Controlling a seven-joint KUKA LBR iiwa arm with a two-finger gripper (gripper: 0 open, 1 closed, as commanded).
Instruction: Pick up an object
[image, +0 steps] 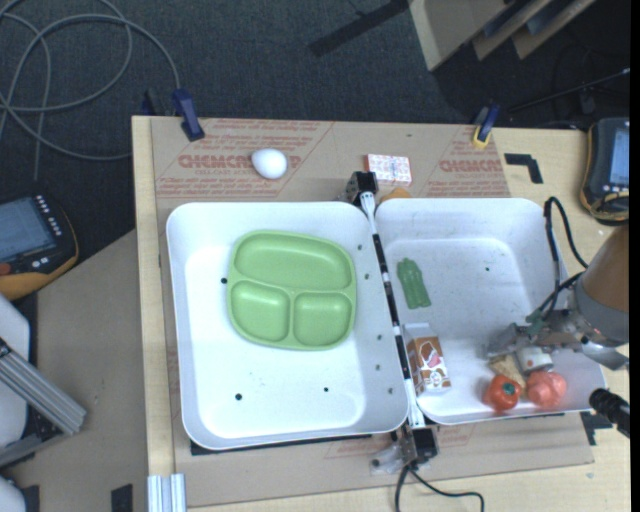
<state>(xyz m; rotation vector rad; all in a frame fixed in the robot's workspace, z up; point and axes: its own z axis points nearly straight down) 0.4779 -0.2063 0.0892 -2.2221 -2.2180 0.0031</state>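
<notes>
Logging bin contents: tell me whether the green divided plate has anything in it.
Empty. The green divided plate lies flat in the left bin, and all three compartments show bare green.

High slanted view over both bins (200, 330)

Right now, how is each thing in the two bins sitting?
green divided plate: lying flat, right way up, in the left bin.
green block: lying flat in the right bin.
small box: lying flat by the divider.
two tomatoes: resting side by side near the front edge.
gripper: low over the tomatoes.
</notes>
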